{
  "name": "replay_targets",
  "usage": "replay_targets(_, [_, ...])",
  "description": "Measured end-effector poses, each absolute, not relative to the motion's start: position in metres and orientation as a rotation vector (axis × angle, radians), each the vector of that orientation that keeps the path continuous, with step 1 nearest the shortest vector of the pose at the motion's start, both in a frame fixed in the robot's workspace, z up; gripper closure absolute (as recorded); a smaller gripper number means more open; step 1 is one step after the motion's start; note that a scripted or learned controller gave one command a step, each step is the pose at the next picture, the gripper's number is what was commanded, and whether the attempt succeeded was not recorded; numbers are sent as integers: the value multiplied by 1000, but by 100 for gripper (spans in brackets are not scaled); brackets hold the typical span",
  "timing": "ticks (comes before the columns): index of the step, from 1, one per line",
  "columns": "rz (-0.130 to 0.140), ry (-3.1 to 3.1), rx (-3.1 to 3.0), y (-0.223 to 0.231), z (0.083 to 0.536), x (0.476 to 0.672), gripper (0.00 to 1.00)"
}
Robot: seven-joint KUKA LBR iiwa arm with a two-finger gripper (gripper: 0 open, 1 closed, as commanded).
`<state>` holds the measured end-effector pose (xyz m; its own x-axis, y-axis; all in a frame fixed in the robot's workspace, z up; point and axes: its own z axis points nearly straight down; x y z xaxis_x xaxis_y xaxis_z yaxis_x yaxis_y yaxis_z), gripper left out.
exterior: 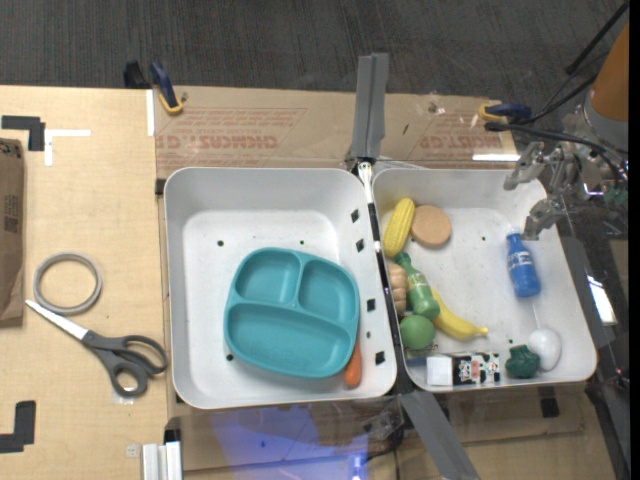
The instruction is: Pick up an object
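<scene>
My gripper (535,190) is hanging open, gripping nothing, at one o'clock of the blue bottle (521,265) in the right bin (585,353).

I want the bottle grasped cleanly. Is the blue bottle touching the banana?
Apart. The camera view shows bare white bin floor between the blue bottle and the banana.

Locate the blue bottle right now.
The blue bottle lies in the right bin near its right wall, apart from the other items, with the white ball below it and the claw above it at the bin's upper right corner.
</scene>
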<state>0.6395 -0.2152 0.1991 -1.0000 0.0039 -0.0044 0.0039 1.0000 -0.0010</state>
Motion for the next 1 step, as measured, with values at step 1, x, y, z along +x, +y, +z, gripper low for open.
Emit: replay_targets(1, [-3,3137,-11,-222,93,633,0])
